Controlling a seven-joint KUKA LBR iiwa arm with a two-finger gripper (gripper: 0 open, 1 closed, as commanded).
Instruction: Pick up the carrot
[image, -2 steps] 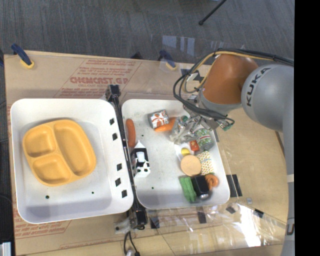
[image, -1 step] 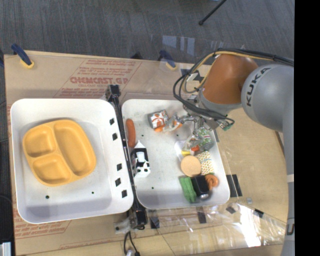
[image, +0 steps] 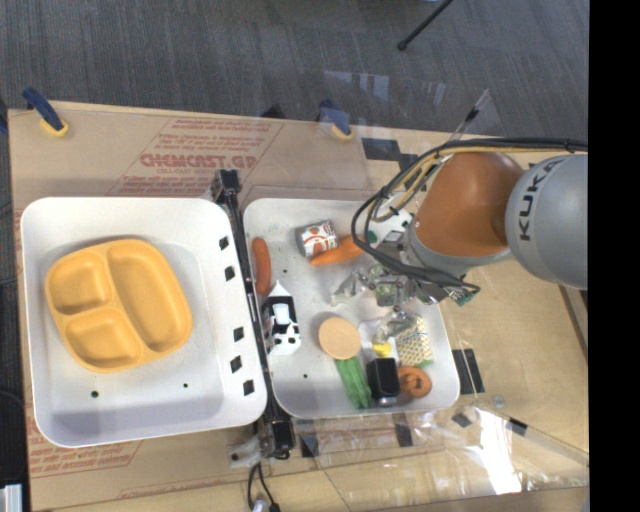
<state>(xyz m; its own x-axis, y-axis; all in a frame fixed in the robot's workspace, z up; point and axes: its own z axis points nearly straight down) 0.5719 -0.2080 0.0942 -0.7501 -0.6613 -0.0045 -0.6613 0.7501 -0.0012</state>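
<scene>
My pincer (image: 385, 285) hangs low over the right bin (image: 300, 400), and I cannot tell whether it is spread or pressed together; nothing visibly sits in it. The carrot (image: 338, 255) lies just up and to the left of my tip, one end touching the small can (image: 318, 238). I judge the risk is a miss: closing where I am would catch nothing, and a sideways nudge could roll the carrot against the can. The sausage (image: 262, 265) lies farther left, similar enough to mislead me.
</scene>
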